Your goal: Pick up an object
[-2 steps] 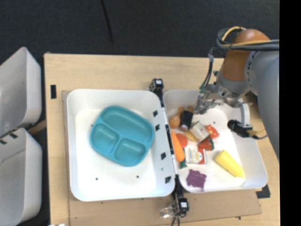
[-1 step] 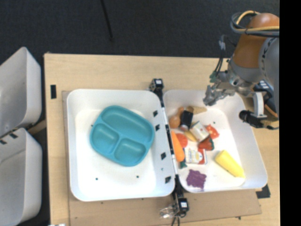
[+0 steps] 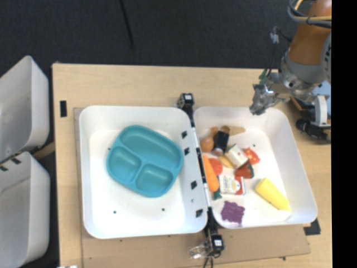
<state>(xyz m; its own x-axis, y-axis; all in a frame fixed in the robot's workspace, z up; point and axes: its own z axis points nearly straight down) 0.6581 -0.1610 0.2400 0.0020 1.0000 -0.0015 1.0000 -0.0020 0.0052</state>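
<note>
Starting at the bottom of the frame, the right bin (image 3: 298, 166) holds a loose heap of toy food: one purple grape bunch (image 3: 232, 211), one yellow corn cob (image 3: 272, 194), one orange carrot (image 3: 210, 172), one white carton (image 3: 236, 155), a small red-and-white packet (image 3: 231, 185), a dark bottle (image 3: 221, 139) and a brown egg-like piece (image 3: 207, 144); a few smaller bits are too tangled to count surely. The left bin (image 3: 89, 216) carries a single teal divided plate (image 3: 145, 160).

Farther back, at the upper right of the frame, the gripper (image 3: 259, 106) hangs above the far rim of the right bin, with nothing between its fingers; whether they stand apart or together I cannot tell from here.

The step in hand looks like the approach, no object yet picked. The next move calls for travel toward the lower frame over the heap, then a descent on an isolated piece such as the corn cob.
</note>
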